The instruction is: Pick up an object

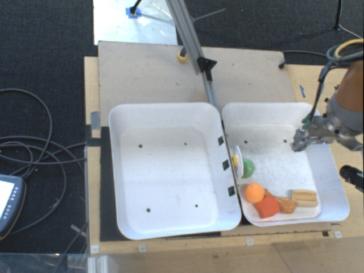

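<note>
the end effector (300, 141) hangs above the right bin's (267, 118) far right edge — grip state i cannot tell — with an orange ball (254, 193), red block (267, 207) and bread roll (304, 197) along its near edge.

Dark carpeted floor (45, 50) is seen around a wooden bench (187, 73). Black cables (34, 147) are looped on the floor at left, beside a screened handheld device (8, 201). A pale reflective panel (133, 13) is laid beyond the bench, marked by blue tape (133, 12). A grey pole (185, 24) is slanted across it.
</note>
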`<state>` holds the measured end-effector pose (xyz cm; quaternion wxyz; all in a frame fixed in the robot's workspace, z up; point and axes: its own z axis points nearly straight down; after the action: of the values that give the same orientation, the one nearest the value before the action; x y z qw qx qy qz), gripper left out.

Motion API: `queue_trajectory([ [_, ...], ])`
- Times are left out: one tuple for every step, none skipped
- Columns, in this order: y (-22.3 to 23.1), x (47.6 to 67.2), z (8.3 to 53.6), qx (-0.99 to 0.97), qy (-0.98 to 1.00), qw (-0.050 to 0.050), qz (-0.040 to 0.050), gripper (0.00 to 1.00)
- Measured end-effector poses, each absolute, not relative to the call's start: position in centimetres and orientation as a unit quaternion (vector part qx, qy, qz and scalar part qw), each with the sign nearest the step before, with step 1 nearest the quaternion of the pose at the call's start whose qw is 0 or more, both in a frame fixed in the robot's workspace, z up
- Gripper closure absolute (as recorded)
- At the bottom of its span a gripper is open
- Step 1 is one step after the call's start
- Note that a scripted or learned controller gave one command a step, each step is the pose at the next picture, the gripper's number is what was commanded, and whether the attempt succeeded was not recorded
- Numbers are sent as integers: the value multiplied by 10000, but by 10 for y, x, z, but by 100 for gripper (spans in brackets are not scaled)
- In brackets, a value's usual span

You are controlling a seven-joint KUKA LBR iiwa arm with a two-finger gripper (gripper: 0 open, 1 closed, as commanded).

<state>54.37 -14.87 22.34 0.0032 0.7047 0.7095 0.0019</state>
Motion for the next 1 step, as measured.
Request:
queue_trajectory([
  [-149, 545, 246, 7050, 7092, 24, 12, 100],
])
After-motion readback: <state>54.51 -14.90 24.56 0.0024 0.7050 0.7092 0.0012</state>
